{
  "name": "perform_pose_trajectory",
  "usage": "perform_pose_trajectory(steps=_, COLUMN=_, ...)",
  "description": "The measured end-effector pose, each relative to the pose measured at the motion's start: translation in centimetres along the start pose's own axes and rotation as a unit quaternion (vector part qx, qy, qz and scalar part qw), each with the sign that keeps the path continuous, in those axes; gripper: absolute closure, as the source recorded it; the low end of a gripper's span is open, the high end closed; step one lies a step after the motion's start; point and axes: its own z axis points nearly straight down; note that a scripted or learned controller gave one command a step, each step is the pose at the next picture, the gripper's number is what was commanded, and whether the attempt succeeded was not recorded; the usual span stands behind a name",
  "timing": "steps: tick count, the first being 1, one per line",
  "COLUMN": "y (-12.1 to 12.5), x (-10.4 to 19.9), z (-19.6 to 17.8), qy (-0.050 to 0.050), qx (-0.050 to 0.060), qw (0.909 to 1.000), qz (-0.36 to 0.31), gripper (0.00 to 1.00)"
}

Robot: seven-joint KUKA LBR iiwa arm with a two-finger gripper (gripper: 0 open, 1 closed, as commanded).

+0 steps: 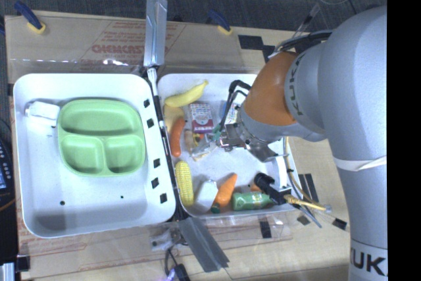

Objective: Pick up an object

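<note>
Where cardboard (pixel 118 43) lines the bench, two white bins (pixel 39 207) sit abutting.

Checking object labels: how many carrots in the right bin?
2. One carrot lies along the left wall of the right bin, below the banana. The other carrot lies tilted near the front, beside the green bottle. The arm may hide more.
</note>
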Motion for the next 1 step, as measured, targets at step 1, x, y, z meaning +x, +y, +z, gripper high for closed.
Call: perform_pose_trajectory(steps=1, y=6.46, x=1.01, z=0.07, qy=0.000, qx=0.000, qw=0.9998, qz=-0.018, gripper=0.00)
